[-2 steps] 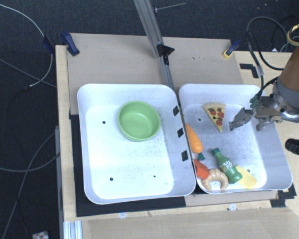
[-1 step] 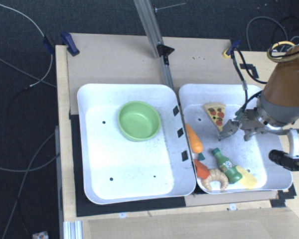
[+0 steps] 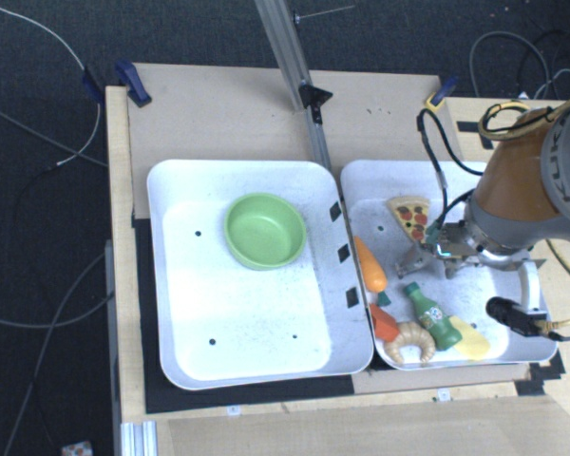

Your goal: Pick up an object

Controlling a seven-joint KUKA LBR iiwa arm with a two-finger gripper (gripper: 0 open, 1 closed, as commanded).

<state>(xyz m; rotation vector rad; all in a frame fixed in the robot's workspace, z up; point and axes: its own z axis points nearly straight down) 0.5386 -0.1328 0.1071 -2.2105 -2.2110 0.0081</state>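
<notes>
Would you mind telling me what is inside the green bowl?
The green bowl in the left bin holds nothing visible; its whole inner floor shows. The bin floor beneath it is covered.

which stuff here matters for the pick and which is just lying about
For the pick: claw, carrot, pizza slice, green bottle, croissant, right bin.

Lying about: green bowl, left bin, clamps, cables.

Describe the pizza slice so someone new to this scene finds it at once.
Look in the right bin, toward its far edge. The pizza slice lies flat there, left of the pincer: a tan wedge with red spots, unlike the long orange carrot nearer the divider.
</notes>
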